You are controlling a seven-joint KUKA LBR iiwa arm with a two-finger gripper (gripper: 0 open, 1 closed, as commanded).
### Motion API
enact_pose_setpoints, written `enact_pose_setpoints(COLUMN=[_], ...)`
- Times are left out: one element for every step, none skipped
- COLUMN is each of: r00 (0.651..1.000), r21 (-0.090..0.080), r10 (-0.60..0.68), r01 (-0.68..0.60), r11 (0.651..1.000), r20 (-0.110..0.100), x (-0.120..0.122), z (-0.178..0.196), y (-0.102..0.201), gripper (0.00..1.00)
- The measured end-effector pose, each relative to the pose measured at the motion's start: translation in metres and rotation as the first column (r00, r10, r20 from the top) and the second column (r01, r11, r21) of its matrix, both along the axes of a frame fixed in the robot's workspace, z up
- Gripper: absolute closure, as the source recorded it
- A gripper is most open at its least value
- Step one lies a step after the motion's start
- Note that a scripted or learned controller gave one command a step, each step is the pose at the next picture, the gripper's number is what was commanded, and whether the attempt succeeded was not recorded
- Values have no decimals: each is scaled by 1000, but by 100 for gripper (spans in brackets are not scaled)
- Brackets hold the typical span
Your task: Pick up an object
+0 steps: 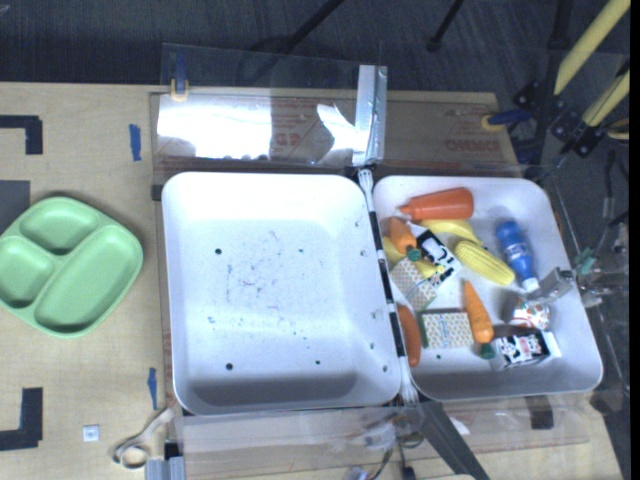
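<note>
I see the right bin crowded with small things, and I take it as my landmark. Near its back wall lies an orange carrot-like piece; just in front of that, a yellow corn cob and a blue bottle beside it. Toward its front sit another small carrot and a black-and-white packet. At its right rim I make out the gripper (faint, half lost against the clutter); whether the jaws are open I cannot tell. Left of it stands the other bin, and farther left on the counter a green divided plate.

The wooden bench carries two white bins, a green divided plate at left, and perhaps scissors at lower left.
</note>
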State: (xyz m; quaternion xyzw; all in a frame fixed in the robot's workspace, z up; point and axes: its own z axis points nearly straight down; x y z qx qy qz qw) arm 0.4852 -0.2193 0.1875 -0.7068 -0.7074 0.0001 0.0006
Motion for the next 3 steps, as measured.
enact_pose_setpoints(r00=[1000,1000,953], r21=[0,0,1], r10=[1,1,303], r01=[-1,-1,-303], r11=[1000,1000,953], r20=[3,2,1], x=[1,1,-6], z=[10,10,-45], y=[0,0,42], gripper=[100,0,0])
